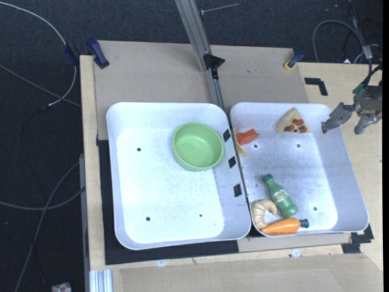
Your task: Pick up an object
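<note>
- Over the right edge of the right bin (340, 163), in the camera view, the gripper (347, 120) hangs with its two fingers (333, 119) spread apart and nothing between them; they sit at the bin's upper right corner, above the rim rather than down among the things.
- Nearest to them is the pizza slice (293, 121), just to their left along the bin's top wall, lying flat with its point toward the upper right. I judge it the likeliest pick, since a short move leftward and down would bring the fingers over it.
- Further left, against the wall shared with the left bin (130, 169), lies a small orange piece (247, 137).
- Along the near wall, well apart from the gripper, the green bottle (280, 196) lies with its long axis slanting from upper left to lower right; a croissant (264, 210) touches it on the left and a carrot (281, 226) lies crosswise just below.
- A green bowl (197, 146) stands upright in the left bin, farthest from the arm.
</note>
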